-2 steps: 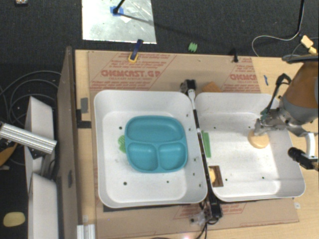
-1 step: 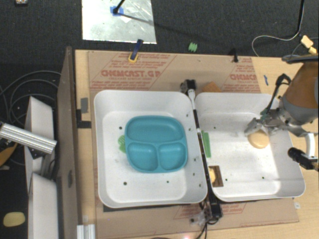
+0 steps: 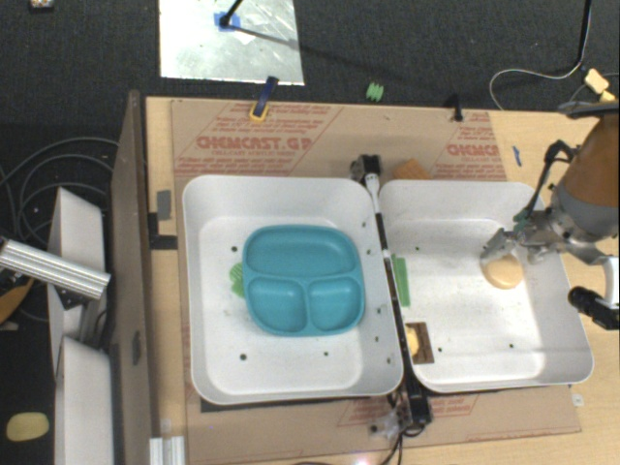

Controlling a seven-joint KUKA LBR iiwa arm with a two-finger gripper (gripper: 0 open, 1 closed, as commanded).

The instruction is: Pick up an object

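Observation:
A pale tan rounded object [image 3: 504,275] lies in the right bin [image 3: 455,356], near its right side. My gripper [image 3: 511,247] hangs right over the top edge of that object, coming down from the grey arm [image 3: 589,187] at the right; the gripper covers the object's upper part. I cannot make out whether it touches the object. A green strip [image 3: 401,282] lies along the right bin's left wall.
The left bin [image 3: 213,347] holds a blue divided plate [image 3: 303,279] with a green piece [image 3: 235,278] poking out at its left edge. A small yellow-brown item [image 3: 418,342] sits at the divider between the bins. Cables run at the left and upper right.

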